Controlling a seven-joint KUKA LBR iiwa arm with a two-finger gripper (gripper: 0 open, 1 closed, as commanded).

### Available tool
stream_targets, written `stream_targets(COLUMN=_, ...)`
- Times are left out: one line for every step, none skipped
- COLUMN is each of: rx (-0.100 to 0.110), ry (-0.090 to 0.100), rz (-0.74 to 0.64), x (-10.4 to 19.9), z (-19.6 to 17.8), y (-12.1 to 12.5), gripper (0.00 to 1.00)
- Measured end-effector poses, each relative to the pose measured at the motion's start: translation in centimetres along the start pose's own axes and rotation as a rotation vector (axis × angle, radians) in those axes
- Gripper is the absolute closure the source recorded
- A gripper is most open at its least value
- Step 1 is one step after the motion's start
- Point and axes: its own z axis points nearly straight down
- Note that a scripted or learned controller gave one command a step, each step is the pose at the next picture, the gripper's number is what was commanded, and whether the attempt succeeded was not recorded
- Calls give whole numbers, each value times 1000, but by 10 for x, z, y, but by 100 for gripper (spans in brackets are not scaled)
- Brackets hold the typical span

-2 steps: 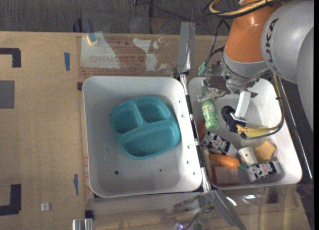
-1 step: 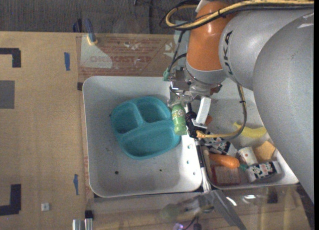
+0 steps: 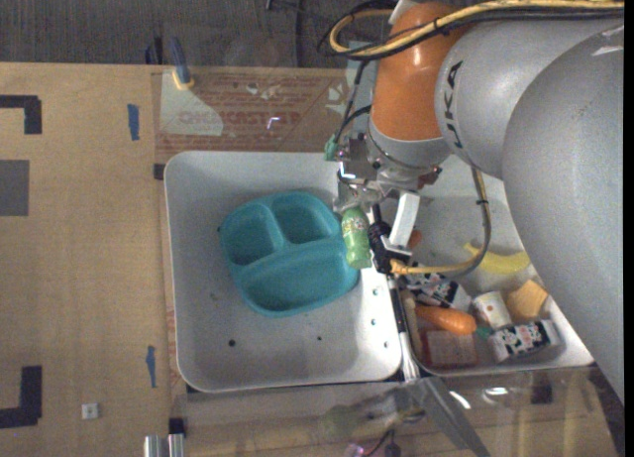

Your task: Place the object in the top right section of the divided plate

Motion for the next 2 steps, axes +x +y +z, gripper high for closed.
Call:
stream_targets(rx=-3, ry=0, rz=287, x=22, z=-20, y=0, gripper=0)
stream_targets(rx=-3, ry=0, rz=383, x=-14, z=-135, y=-6, gripper=0)
